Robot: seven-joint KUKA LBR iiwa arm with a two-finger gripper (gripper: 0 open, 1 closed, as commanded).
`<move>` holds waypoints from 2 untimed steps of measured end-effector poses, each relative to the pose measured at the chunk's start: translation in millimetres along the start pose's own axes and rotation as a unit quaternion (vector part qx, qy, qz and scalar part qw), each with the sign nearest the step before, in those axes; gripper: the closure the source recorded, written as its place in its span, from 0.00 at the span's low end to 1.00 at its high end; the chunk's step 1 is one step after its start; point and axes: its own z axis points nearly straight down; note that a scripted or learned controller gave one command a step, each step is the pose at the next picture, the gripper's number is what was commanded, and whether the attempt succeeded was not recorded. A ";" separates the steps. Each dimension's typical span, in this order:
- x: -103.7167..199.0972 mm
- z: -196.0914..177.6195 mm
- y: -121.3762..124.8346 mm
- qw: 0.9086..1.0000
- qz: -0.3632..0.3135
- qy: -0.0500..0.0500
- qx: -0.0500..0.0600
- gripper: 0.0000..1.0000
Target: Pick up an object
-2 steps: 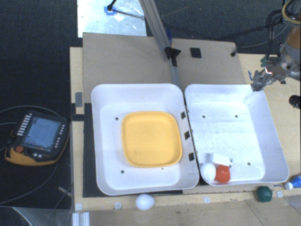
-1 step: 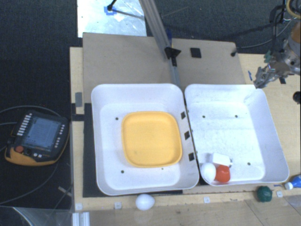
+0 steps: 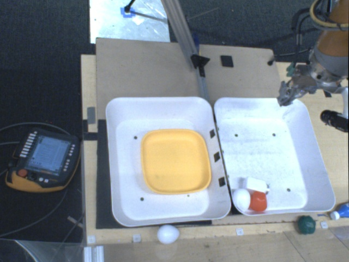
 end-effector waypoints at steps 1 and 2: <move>51.7 -5.1 -2.2 1.000 -0.001 0.000 -0.001 1.00; 112.7 -5.5 3.3 1.000 -0.001 0.000 0.000 1.00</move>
